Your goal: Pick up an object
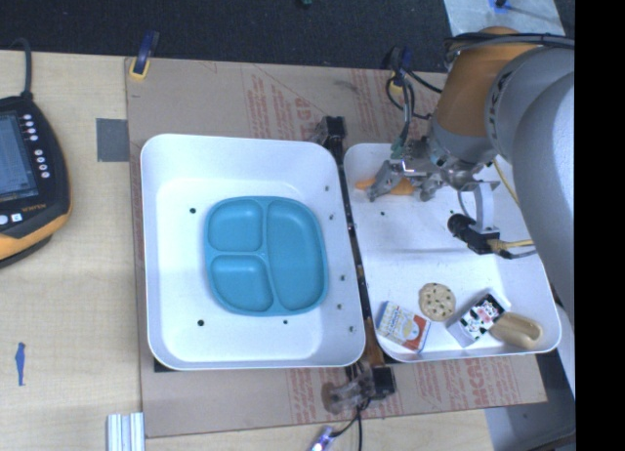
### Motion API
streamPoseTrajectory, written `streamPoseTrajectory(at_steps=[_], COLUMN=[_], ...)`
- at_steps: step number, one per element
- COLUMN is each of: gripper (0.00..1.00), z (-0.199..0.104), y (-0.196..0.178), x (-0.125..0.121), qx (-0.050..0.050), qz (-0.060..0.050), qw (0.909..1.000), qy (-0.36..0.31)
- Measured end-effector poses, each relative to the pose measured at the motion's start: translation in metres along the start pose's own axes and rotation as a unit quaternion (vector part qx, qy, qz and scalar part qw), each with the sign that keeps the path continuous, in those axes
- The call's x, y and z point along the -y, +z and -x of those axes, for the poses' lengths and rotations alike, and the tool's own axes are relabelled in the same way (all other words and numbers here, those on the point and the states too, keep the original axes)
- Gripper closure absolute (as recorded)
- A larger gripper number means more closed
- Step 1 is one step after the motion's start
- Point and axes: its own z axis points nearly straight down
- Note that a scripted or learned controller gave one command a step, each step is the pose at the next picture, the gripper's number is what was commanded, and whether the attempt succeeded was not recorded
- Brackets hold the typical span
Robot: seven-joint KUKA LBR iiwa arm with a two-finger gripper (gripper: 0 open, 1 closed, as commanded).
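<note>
Hovering low at the far end of the right bin (547, 273), the hand (402, 181) sits just beside a small orange object (363, 184); whether it grips anything I cannot tell. Nothing looks lifted yet, so the pick remains.

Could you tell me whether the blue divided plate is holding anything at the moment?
Empty: the blue divided plate in the left bin shows three bare compartments.

Right bin (391, 254): middle floor open; cookie (437, 300), carton (401, 326), cow-print box (478, 317) crowd near edge. Left bin (166, 244): blue divided plate (265, 253) fills centre.
</note>
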Motion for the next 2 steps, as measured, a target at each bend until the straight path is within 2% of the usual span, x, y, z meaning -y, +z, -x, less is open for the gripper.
streamPoseTrajectory(at_steps=[2], gripper=[0.0], z=[-0.0037], y=[0.0001], x=[0.0002], qx=[0.0], qz=[-0.001], qw=[1.0], qy=[0.0])
